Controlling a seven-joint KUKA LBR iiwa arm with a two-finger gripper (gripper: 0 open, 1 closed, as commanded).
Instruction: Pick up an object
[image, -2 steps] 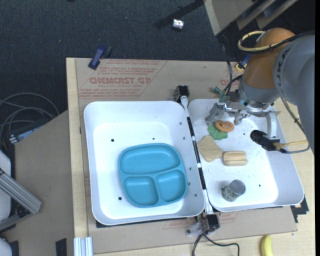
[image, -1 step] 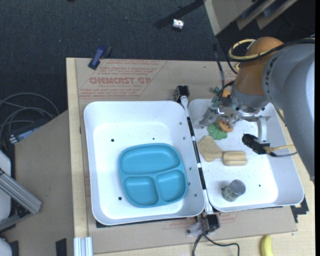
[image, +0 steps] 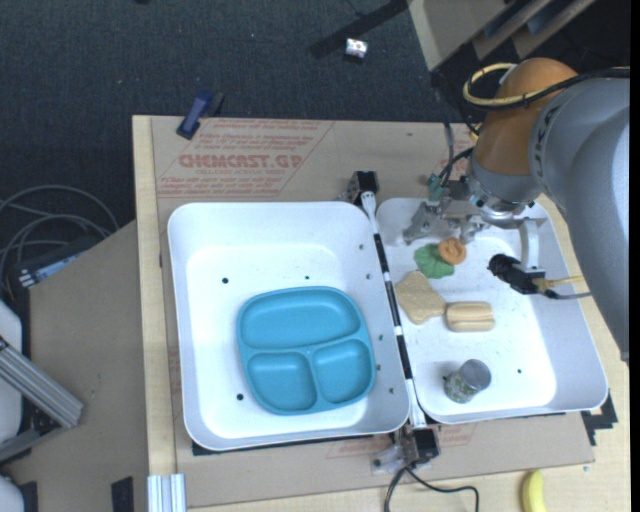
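In the right bin (image: 560, 350), my gripper (image: 440, 236) hangs at the far end, open, its fingers spread just above a small orange piece (image: 453, 250) and a green piece (image: 431, 262) that lie touching each other. Nothing is held between the fingers. Closer to the front lie a beige bread-like slab (image: 418, 297) and a tan cylinder (image: 469, 316). A grey round object (image: 467, 379) sits near the bin's front wall.
The left bin (image: 200, 250) holds a blue divided plate (image: 305, 347). The arm's grey body (image: 590, 170) covers the right bin's far right corner. A yellow item (image: 533, 492) lies on the bench in front of the bins.
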